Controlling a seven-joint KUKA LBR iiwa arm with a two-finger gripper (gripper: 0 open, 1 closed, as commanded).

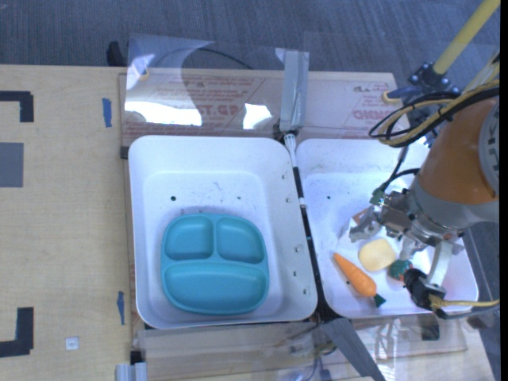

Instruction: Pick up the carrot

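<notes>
The carrot (355, 275) looks light, stiff and smooth; grip it across its thick middle. I cannot tell the tool's (394, 230) state.

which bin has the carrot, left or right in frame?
The right bin. The carrot lies near its front edge beside a pale yellow item; the left bin holds a blue divided plate.

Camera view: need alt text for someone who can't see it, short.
An orange carrot lies in the right white bin, next to a pale yellow item, with the arm's gripper just above them. The left white bin holds a teal divided plate.
</notes>
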